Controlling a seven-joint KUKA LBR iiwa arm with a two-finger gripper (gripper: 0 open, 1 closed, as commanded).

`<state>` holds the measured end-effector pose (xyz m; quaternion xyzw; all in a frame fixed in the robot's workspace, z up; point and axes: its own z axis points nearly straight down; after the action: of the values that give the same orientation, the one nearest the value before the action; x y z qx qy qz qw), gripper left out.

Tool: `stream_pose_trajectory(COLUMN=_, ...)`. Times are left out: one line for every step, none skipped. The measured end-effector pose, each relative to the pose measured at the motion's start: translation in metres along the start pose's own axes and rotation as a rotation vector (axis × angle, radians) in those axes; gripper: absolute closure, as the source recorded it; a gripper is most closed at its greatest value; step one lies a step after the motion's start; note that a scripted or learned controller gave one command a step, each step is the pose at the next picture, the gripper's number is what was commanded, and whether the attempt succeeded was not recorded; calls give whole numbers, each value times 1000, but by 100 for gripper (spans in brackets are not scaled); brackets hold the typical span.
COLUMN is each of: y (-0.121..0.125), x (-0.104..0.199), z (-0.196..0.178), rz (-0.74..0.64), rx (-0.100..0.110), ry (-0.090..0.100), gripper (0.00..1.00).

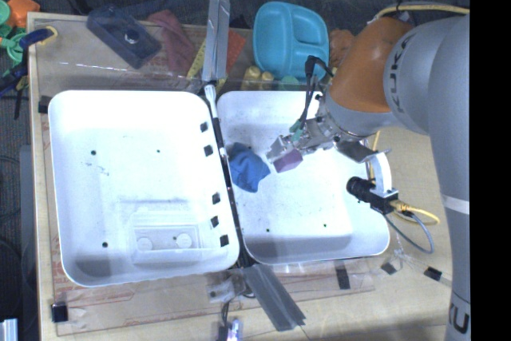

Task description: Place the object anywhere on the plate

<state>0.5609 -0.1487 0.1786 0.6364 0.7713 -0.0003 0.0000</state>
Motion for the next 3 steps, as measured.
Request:
stream_pose_trajectory(y=54, x=139, z=-14, rz=-5, rx=3, ry=1, gripper=100)
stream_pose_trajectory(y=100, x=229, z=-12, rz=155, rx=5, ry=0, gripper=100)
stream_pose_trajectory(y=116, x=336, z=-42, rz=-107, rx=2, ry=0, gripper=100)
